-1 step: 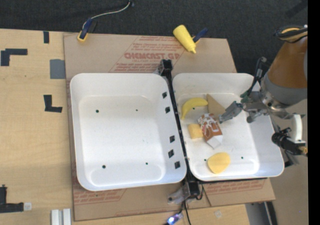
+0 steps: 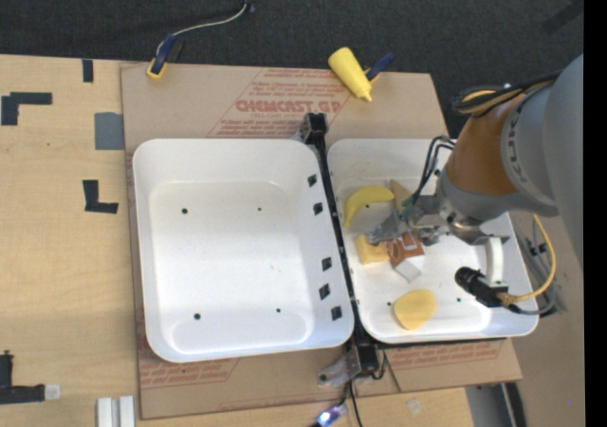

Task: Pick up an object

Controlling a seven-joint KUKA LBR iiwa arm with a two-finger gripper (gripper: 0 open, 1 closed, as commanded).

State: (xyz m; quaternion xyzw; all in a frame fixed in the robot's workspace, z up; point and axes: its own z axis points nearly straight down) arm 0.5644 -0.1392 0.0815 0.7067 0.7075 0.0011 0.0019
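One grey arm (image 2: 531, 145) reaches in from the right, its tool (image 2: 394, 226) low in the right bin (image 2: 474, 321). Its grip cannot be told. It hangs over a brown block (image 2: 409, 249), among a banana (image 2: 366, 201), a tan block (image 2: 371, 251) and a yellow disc (image 2: 414, 308).

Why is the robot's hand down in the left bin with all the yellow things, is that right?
Not quite. The camera view shows the gripper down in the right bin, not the left bin. The yellow things are there too: a curved yellow piece beside it and a round yellow piece nearer the front.
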